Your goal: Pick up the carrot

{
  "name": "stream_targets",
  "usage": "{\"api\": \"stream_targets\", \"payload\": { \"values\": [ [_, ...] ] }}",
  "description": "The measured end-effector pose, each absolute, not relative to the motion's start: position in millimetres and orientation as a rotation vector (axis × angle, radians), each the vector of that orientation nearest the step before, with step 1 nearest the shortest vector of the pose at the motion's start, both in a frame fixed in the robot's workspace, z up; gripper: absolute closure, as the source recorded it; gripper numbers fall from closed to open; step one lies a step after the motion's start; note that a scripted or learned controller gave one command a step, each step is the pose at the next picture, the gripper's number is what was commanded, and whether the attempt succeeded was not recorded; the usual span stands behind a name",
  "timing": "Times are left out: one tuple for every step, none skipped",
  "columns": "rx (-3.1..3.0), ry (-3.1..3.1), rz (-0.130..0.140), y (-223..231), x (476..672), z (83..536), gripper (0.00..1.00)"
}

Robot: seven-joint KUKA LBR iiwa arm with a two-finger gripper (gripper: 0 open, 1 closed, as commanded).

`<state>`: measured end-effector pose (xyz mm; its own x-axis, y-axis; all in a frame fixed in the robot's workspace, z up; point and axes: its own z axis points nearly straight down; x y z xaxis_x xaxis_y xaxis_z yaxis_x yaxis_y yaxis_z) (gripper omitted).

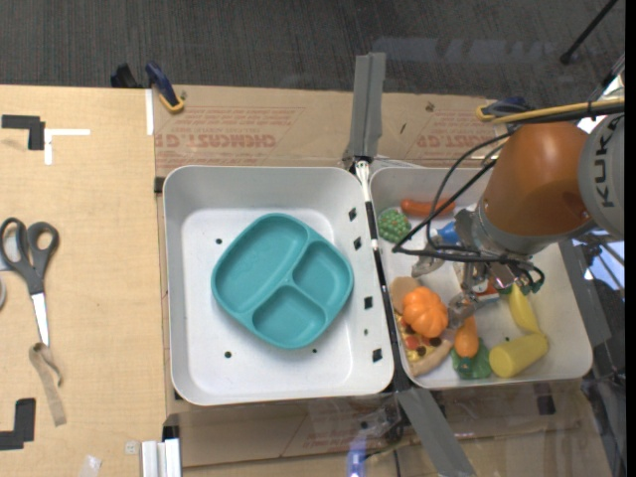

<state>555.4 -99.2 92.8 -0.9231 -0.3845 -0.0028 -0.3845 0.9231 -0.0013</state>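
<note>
A teal divided plate (pixel 283 280) lies in the left bin (pixel 189 296). In the right bin (pixel 576 361), the carrot (pixel 465 342) lies near the front, beside an orange pumpkin (pixel 425 311). The claw (pixel 475 294) hangs just above it; seemingly unclenched, though I cannot tell.

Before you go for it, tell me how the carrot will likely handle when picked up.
The carrot looks like a small moulded toy, so probably stiff and light. Its rounded, tapering body may slip or roll if pinched off-centre. It lies close between the pumpkin and a yellow cylinder, so those will likely get nudged.
</note>
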Motion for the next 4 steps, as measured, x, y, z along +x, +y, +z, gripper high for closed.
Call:
{"api": "stream_targets", "payload": {
  "values": [
    [-0.703, 3.061, 0.000, -103.6, 506.6, 92.1, 0.00],
    [-0.601, 3.082, 0.001, -95.4, 498.6, 91.5, 0.00],
    [-0.785, 3.037, -0.001, -94.2, 495.6, 92.2, 0.00],
    [-0.546, 3.087, -0.003, -96.1, 494.0, 93.1, 0.00]
  ]
}}
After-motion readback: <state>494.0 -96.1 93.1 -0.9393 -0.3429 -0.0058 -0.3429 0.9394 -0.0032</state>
